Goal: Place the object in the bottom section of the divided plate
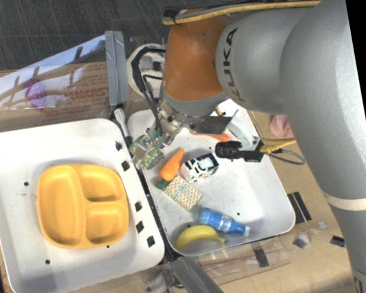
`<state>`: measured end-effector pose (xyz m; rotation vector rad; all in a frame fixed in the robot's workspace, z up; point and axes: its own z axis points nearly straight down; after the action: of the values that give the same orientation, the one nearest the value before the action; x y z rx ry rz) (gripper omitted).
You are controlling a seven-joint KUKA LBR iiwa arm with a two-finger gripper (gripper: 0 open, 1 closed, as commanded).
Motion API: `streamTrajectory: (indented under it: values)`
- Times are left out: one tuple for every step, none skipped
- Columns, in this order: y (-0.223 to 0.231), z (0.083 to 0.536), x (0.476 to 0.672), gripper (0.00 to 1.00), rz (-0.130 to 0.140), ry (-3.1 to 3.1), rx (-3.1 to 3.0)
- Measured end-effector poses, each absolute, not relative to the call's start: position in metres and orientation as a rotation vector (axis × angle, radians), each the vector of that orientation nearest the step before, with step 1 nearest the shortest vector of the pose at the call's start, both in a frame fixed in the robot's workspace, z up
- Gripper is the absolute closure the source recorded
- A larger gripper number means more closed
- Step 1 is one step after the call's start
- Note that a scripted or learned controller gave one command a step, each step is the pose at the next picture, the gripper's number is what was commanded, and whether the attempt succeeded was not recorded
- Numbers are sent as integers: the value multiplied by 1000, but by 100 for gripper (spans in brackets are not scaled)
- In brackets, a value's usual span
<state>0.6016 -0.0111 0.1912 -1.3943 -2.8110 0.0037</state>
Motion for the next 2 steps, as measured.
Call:
streamTrajectory:
  values:
    - [57, 191, 592, 100, 5, -2909, -1171]
    - [56, 191, 592, 0, 5, -2909, -1173]
